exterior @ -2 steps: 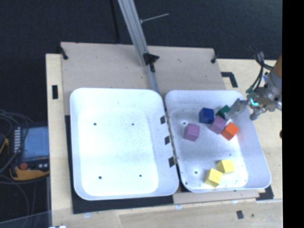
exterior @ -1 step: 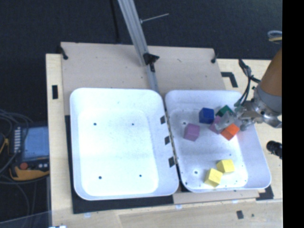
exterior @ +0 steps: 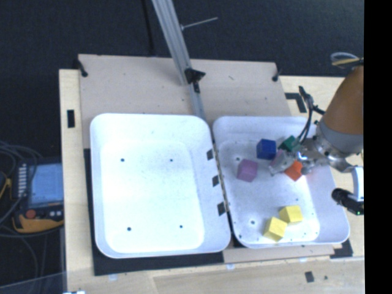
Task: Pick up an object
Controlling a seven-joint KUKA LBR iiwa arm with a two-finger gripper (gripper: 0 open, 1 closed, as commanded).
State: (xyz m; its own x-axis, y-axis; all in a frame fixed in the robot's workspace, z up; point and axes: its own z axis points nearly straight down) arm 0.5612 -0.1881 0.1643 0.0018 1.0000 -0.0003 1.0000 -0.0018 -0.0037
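In the right bin (exterior: 331,225) lie several small blocks. A blue cube (exterior: 266,149) and a green piece (exterior: 288,143) sit near the back. A purple cube (exterior: 247,170) lies left of centre, and an orange block (exterior: 294,171) lies to its right. Two yellow blocks (exterior: 291,214) (exterior: 275,228) rest near the front. My gripper (exterior: 286,162) reaches in from the right and hangs low among the green piece, the blue cube and the orange block, close to the orange one. Nothing can be made out as held.
The left bin (exterior: 153,182) stands beside the right one, their rims meeting at the middle. A slanted metal pole (exterior: 174,38) rises behind the bins. A device with cables (exterior: 40,192) lies off the bench's left edge.
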